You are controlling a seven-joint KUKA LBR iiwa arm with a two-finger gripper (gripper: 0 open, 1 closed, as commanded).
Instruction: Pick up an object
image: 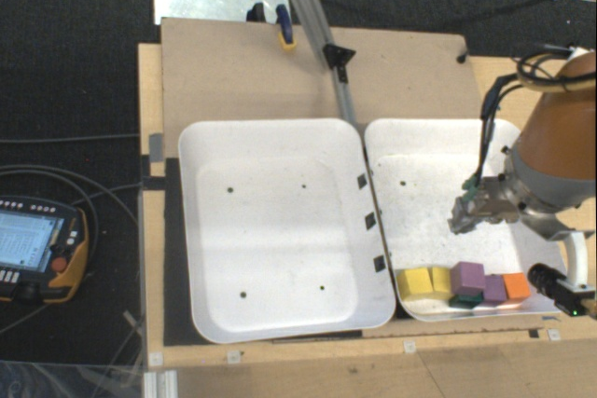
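Blocks [466,282], huddled against the bin's near wall just below my pincer [464,217], whose opening I cannot tell, await grasping.

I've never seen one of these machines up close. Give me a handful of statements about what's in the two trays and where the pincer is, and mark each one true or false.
1. The blocks lie in the right bin. True.
2. The yellow block lies in the middle of the left bin. False: it sits at the near edge of the right bin.
3. The pincer is above the right bin. True.
4. The orange block is clamped in the pincer. False: it lies on the bin floor beside the purple block.
5. A dark green block lies by the purple one. True.
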